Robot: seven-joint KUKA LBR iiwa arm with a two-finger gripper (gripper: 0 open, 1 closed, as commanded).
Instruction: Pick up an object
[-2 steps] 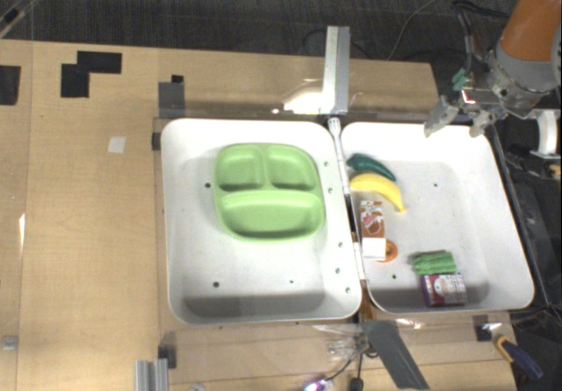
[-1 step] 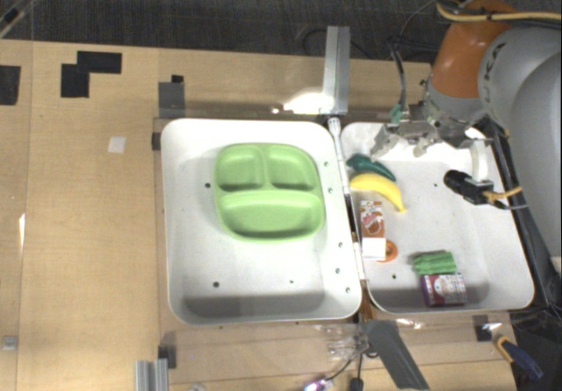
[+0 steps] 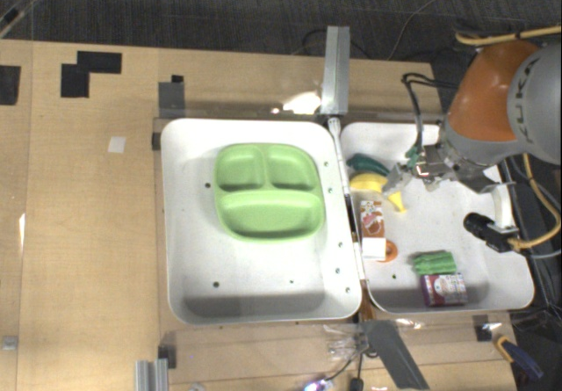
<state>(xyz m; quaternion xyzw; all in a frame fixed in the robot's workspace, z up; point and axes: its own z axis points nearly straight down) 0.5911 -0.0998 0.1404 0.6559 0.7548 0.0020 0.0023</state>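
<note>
Yellow banana-like toy (image 3: 371, 180) is being approached in the right bin (image 3: 492, 301), near its upper-left corner w/ a green piece (image 3: 366, 163) touching it; a small yellow bit (image 3: 396, 200) is lying just beside. Gripper (image 3: 420, 165) is being hovered just right of them; open or closed can't be told. Nothing is being held. Step judged: reach/descend. Next, claw needs lowering and centring over one item, approx. leftward. Green divided plate (image 3: 267, 190) is sitting in the left bin (image 3: 189, 293).

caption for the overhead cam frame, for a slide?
KUKA arm's gripper poised over small objects in the right bin; green divided plate sits in the left bin.
</note>
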